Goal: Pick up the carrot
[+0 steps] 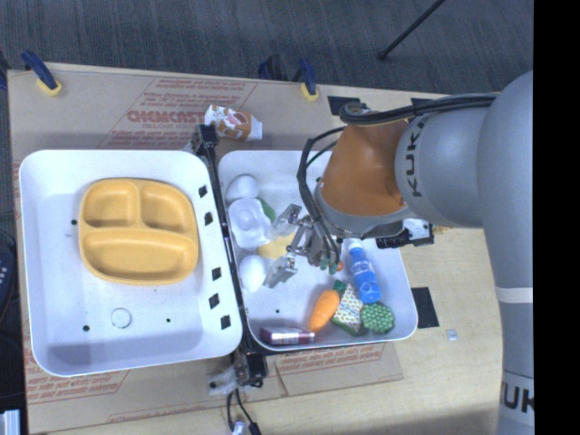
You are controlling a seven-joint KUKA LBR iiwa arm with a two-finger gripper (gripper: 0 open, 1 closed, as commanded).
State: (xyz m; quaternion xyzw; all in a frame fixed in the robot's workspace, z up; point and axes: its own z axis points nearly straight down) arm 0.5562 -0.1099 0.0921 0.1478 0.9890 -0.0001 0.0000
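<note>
Lies in the right bin, the carrot: small, orange, tapered, tilted with a bit of green at its upper end, toward the near wall. Sits just beside a green-and-white patterned piece and a knobbly green piece on its right, with a dark red tube near its lower tip and a blue bottle above right. Looks like a toy, so probably light, stiff and smooth-skinned; likely to slip or roll if pinched near the narrow tip. Best taken across the thicker middle, fingers closing across the short axis, with care for the patterned piece crowding one side. Hovers above and to the left of the carrot, the gripper, metal fingers spread apart and grasping nothing, near some white rounded items. Holds a yellow divided plate, the left bin. Beneath both bins, a cardboard sheet with red print on a pale tabletop, blue clamps at the far edge, dark carpet beyond. Tight quarters in the right bin; little room for a wide approach.
</note>
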